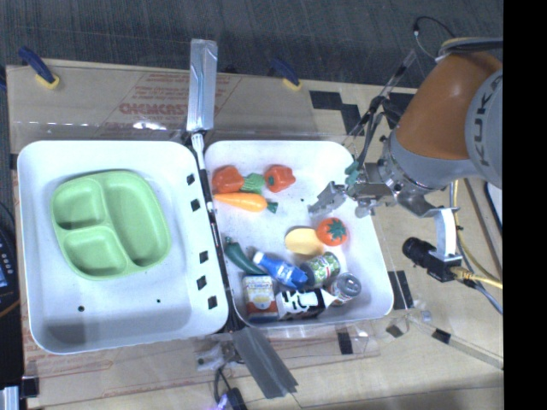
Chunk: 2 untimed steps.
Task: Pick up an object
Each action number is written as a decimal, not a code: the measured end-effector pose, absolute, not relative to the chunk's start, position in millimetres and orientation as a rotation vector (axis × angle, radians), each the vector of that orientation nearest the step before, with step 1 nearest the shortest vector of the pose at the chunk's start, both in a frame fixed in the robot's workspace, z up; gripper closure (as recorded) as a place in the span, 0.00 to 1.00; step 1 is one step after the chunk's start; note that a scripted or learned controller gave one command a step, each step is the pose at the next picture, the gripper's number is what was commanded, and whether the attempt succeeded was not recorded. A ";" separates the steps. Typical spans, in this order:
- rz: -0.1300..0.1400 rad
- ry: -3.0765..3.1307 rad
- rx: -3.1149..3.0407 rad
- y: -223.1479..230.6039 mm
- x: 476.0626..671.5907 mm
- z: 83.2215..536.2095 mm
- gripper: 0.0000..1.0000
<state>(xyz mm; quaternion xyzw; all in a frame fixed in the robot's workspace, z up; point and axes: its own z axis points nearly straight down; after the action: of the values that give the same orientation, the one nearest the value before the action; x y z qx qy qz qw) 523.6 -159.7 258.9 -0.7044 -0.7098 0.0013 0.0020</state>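
Approach step — my gripper hangs over the right bin, nothing in it; open or closed, I cannot tell. Tomato lies just below — next: line up, descend.

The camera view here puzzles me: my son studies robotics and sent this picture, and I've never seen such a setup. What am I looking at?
It is one picture, taken by a fixed camera above a bench, looking down at a slant. The grey and orange machine on the right is a robot arm; its hand hovers over the right white bin with nothing visibly held. That bin contains toy food: a carrot, a tomato, red peppers, a lemon-like yellow piece, a blue bottle and small cans. The left white bin holds a green divided plate. The arm's job is to pick up an object.
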 end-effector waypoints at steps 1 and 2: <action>0.004 -2.258 -2.180 -89.4 520.0 238.1 0.00; 0.002 -2.418 -2.006 -72.2 540.4 225.2 0.00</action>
<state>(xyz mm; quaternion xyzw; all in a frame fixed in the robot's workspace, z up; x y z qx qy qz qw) 540.4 -72.2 225.2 -0.6385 -0.7697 0.0005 0.0000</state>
